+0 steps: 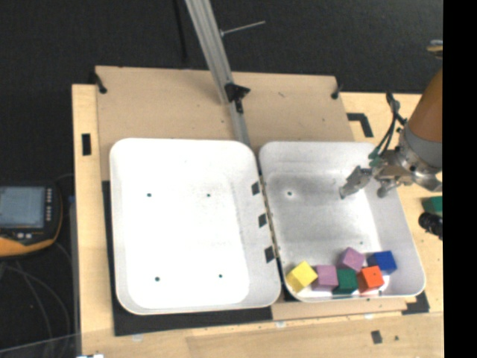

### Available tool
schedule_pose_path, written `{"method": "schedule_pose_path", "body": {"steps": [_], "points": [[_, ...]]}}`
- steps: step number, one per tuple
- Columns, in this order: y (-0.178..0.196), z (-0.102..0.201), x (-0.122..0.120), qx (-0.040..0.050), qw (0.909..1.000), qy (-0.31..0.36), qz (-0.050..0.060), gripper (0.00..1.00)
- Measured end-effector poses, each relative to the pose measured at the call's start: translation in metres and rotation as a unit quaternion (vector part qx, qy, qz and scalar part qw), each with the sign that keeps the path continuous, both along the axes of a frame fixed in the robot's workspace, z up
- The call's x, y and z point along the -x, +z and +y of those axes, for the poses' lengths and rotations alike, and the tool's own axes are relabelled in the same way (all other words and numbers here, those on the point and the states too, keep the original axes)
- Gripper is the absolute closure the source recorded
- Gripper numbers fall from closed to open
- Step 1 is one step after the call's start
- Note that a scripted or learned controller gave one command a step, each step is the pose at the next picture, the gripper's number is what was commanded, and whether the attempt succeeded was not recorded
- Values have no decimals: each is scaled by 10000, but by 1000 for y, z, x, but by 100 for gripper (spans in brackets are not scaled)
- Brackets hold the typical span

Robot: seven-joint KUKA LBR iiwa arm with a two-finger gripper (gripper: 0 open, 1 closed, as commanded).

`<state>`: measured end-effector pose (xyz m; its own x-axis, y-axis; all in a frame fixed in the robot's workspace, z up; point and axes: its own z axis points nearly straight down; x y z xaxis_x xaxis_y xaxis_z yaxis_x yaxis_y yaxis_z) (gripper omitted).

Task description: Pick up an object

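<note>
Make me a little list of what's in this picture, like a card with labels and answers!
Bins: left bin and right bin, both white, side by side
Blocks: yellow block, light purple block, green block, orange block, purple block, blue block
Where blocks are: bunched at the right bin's near edge
Gripper: above the right bin's far part, open, holding nothing

The light was even and came from above, rather bright on the two bins. The left bin (186, 222) was almost washed out, with little detail on its floor. The right bin (320, 200) showed a grey, dull patch in the middle. Shadows were soft and short. The whole picture was slightly blurred and grainy, and the dark floor around the bench (179, 95) was underexposed.
</note>
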<state>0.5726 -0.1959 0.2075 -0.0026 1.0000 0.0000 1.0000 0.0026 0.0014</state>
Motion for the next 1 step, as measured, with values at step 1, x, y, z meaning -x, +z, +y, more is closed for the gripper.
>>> {"method": "schedule_pose_path", "body": {"steps": [1], "points": [[11, -1, -1, 5, 10000, 7, -16, 100]]}}
